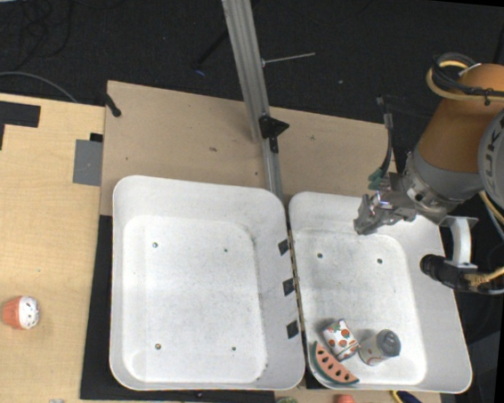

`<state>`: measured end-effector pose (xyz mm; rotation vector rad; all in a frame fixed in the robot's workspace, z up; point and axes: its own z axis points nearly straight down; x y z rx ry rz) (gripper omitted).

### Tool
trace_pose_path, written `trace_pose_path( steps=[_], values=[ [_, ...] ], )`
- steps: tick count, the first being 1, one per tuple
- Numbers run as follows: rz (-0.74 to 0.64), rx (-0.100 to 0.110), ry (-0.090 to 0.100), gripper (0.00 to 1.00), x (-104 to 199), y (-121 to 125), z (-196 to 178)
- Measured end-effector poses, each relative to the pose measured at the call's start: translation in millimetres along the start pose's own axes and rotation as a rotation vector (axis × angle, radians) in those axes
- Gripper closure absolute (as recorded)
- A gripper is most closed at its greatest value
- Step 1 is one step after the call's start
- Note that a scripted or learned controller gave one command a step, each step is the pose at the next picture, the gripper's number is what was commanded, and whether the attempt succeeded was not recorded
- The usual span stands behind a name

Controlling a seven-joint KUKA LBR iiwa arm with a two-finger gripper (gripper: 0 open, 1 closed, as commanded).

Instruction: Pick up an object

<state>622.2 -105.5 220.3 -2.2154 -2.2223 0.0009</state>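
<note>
From above, the gripper (371,219) hangs over the far edge of the right bin (352,269), and whether it is open or closed cannot be told. Three small things sit together at that bin's near edge, well apart from the gripper: a red-and-white patterned cup (340,338), a grey cylinder (383,346) just beside it, and a watermelon slice toy (335,364) against the rim. The left bin (189,288) lies alongside.
</note>
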Motion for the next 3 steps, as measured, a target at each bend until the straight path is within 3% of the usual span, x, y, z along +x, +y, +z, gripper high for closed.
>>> trace_pose_path(
  steps=[2, 3],
  values=[
    [0.0, 0.002, 0.0, 1.0, 98.5, 7.5, 10.6],
    [-0.002, -0.002, 0.0, 1.0, 159.2, 23.4, 4.5]
  ],
)
